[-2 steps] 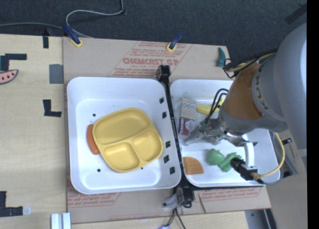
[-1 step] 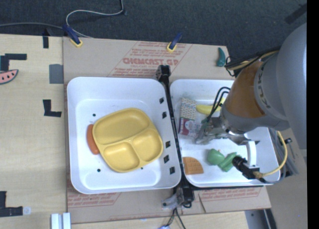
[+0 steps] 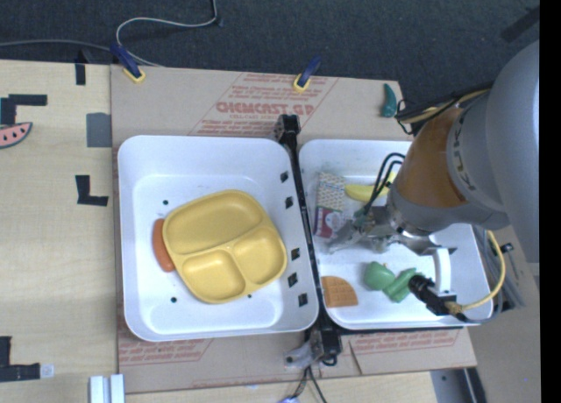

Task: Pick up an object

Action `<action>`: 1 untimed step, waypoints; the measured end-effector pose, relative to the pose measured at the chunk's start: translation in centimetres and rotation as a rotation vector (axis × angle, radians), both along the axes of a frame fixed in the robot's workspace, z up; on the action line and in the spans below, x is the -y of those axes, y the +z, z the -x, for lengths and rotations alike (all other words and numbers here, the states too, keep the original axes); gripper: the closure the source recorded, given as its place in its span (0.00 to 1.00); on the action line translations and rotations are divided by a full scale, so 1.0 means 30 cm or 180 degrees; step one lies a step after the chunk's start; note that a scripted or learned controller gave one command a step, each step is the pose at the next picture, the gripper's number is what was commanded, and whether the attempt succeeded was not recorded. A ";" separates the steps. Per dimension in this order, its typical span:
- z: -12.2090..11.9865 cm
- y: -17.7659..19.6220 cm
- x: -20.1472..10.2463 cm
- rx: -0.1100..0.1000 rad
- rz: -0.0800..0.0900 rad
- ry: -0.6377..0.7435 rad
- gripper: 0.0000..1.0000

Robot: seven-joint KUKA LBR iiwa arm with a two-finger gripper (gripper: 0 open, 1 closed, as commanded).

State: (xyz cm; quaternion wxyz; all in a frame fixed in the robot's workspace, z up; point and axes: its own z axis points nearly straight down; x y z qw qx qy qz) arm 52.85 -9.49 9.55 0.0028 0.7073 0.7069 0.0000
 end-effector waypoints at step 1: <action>-0.110 -0.033 0.010 -0.0014 -0.0015 0.0002 0.00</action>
